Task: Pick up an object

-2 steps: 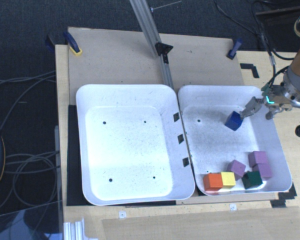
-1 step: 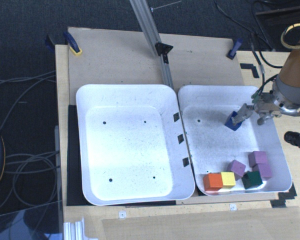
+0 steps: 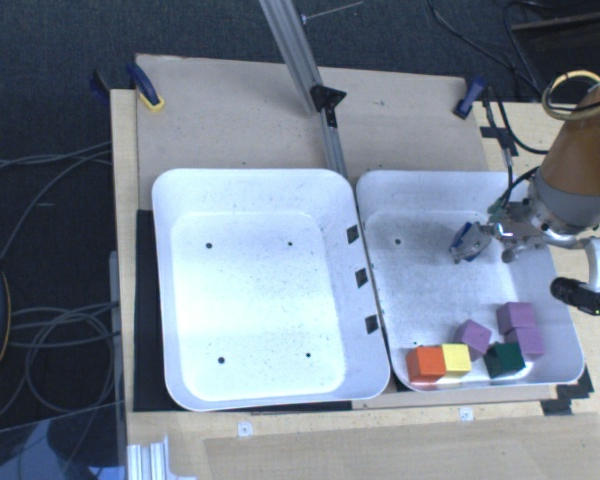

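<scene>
Gripper (image 3: 467,243) seen over the upper middle of the right bin (image 3: 400,200), reached in from the right on the grey arm (image 3: 572,173); whether it is open or closed cannot be told, and nothing is seen held. Objects are clustered well apart from it, in the bin's near right corner: orange block (image 3: 426,362) touching yellow block (image 3: 456,358), green block (image 3: 503,359) just beside, three purple blocks (image 3: 519,318) behind. Left bin (image 3: 180,193) sits alongside on the bench (image 3: 230,108).
</scene>
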{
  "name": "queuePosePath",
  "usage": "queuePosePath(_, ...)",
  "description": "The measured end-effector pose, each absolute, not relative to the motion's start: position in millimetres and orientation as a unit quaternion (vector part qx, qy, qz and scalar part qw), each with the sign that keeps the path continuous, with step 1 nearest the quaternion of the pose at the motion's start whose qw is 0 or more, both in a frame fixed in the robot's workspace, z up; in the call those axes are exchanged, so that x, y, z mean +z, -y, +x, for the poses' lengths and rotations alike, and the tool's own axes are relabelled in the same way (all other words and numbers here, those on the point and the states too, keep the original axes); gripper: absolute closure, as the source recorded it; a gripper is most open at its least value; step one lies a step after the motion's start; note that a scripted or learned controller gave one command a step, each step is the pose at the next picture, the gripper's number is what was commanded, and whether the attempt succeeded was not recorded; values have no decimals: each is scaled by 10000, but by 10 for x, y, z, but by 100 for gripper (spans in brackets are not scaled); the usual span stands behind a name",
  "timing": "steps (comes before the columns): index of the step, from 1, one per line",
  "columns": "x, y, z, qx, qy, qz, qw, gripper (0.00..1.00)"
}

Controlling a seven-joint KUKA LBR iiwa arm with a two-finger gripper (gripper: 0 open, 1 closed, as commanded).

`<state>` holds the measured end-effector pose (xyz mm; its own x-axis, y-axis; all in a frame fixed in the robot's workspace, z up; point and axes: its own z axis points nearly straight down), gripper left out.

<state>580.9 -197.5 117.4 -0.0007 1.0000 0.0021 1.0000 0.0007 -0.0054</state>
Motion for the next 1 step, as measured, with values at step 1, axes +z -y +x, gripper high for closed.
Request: queuePosePath(1,984,1969,5807,10,7073,-7069,22,0)
